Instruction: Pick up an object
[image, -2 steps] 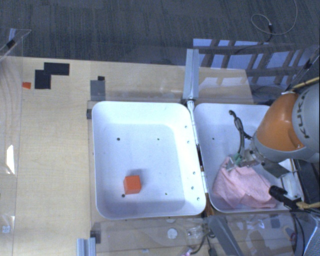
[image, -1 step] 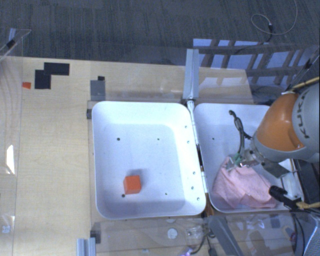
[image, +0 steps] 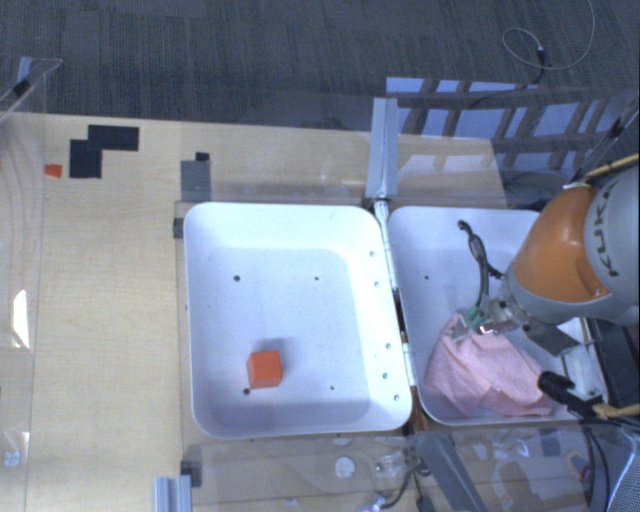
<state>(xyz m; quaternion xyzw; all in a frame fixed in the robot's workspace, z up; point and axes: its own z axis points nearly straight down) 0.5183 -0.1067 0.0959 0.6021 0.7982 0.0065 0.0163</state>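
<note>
We open on the bench (image: 110, 330), pale wood running wide across the picture, and on it the two shallow white bins sitting side by side, their rims touching down the middle. The left bin (image: 285, 235) is the roomier sight, its floor mostly bare white with a few small dark dots. The right bin (image: 430, 260) is the busy one, because the arm (image: 580, 250) is in there, grey with its orange band bulging large at the right edge, bent down over the bin's near half. Under it lies a pink cloth (image: 490, 375), crumpled and heaped in the bin's front right corner, pressed up against the near wall. The gripper (image: 482, 320) is right at the cloth's upper edge, down at the fabric and seemingly touching it, but how far the hand is spread I cannot tell from this angle, nor whether any cloth sits between its tips; the wrist hides that. A dark cable (image: 472, 245) curls across the bin floor just behind the gripper. And over in the left bin, well apart from all that action, there's the small orange block (image: 265, 369), resting flat on the floor toward the front left, alone, near one of the dark dots. Smallest of all, a tiny orange marker (image: 53, 171) on the bench at far left, beside a black stepped patch (image: 98, 148).
</note>
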